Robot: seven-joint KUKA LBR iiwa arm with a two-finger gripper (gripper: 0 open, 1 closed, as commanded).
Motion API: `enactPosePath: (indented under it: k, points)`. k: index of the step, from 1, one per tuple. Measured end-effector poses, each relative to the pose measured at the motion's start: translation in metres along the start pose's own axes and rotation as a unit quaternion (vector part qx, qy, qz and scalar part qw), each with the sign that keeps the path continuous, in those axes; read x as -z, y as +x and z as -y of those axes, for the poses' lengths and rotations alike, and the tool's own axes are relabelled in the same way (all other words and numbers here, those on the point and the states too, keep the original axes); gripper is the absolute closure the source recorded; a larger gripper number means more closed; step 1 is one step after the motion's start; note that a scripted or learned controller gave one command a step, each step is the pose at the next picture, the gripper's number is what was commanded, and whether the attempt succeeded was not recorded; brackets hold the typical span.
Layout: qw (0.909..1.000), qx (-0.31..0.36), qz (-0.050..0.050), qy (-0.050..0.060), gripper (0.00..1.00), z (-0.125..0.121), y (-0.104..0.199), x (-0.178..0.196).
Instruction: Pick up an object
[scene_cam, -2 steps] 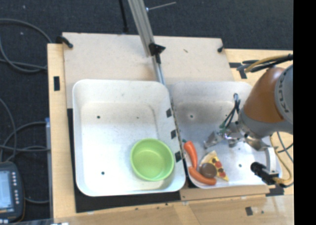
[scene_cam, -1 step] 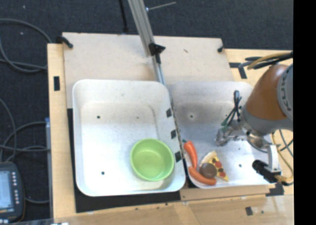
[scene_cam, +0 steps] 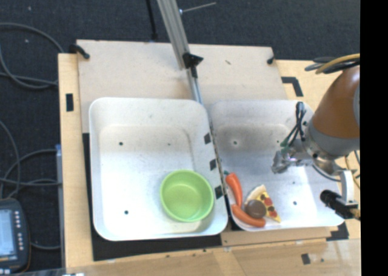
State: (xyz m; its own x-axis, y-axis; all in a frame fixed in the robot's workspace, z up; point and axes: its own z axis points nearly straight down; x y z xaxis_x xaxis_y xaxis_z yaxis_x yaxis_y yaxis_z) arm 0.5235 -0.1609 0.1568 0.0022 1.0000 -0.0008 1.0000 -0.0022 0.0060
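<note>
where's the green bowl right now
The green bowl sits in the left bin, at its near right corner, just across the divide from the orange carrot in the right bin.

This looks like a robot lab, not a home or a kitchen. A plain wooden counter (scene_cam: pixel 139 74) stands on dark carpet (scene_cam: pixel 36 2) with loose black cables (scene_cam: pixel 18 56) lying about, a bare metal pole (scene_cam: pixel 173 17) is fixed to its back, and a small screen box (scene_cam: pixel 12 232) sits on the floor at the side. A big grey and orange robot arm (scene_cam: pixel 336 114) leans over two white bins (scene_cam: pixel 145 123), and the food in them is only toys, like a plastic carrot (scene_cam: pixel 234 187) and a pizza slice (scene_cam: pixel 265 201).
</note>
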Motion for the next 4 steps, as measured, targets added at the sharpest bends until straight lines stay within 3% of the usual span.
enactPosePath:
  k: [2, 4]
  points:
    - [1.0000, 0.003, 0.001, -0.001, 1.00, -0.002, -0.016, 0.114]
    - [1.0000, 0.004, 0.000, 0.002, 1.00, -0.002, 0.074, 0.114]
